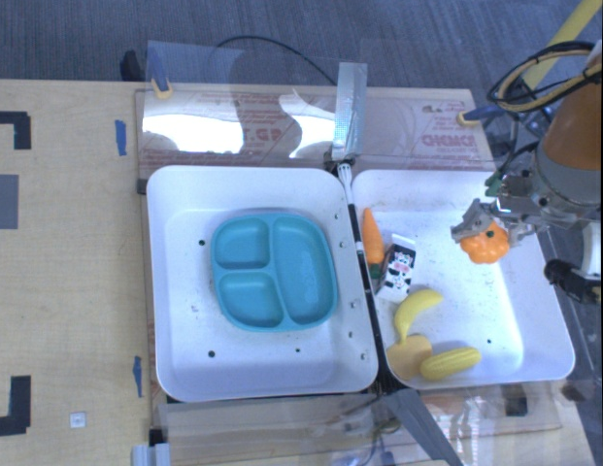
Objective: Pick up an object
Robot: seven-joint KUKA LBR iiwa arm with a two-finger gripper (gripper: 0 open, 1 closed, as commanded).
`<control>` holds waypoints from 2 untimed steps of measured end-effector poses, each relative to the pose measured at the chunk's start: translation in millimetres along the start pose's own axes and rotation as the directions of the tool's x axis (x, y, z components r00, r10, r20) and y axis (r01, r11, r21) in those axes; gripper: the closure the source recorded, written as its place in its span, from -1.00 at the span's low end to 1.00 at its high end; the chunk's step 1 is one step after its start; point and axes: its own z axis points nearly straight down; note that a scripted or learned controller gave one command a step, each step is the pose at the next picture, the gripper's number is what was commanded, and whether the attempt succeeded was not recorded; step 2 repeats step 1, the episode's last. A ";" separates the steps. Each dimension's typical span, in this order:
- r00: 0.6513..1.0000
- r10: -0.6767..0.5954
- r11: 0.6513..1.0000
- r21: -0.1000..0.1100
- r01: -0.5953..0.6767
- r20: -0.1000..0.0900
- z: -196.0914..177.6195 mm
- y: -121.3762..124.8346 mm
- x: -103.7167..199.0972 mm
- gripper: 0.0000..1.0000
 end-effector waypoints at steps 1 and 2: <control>0.961 -0.277 0.961 0.016 0.277 -0.005 30.9 -31.1 56.1 1.00; 0.961 -0.277 0.961 0.016 0.277 -0.005 30.9 -31.1 56.1 1.00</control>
